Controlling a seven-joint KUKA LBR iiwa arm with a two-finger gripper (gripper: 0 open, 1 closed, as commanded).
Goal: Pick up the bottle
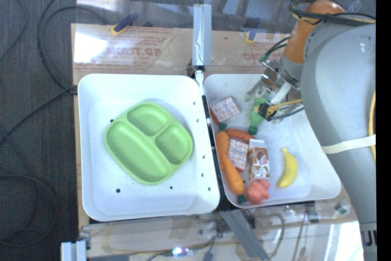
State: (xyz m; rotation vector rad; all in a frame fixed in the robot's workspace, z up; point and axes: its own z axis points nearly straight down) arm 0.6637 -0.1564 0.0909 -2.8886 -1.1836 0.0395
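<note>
A small green bottle lies in the right bin, near its back middle, with its dark cap end pointing toward the front. My gripper hangs right over the bottle's upper end and touches or nearly touches it. The grey arm with its orange band comes in from the right and hides the bin's back right corner.
The right bin also holds a small printed packet, two carrots, a juice carton, a banana and a red fruit. The left bin holds a green divided plate.
</note>
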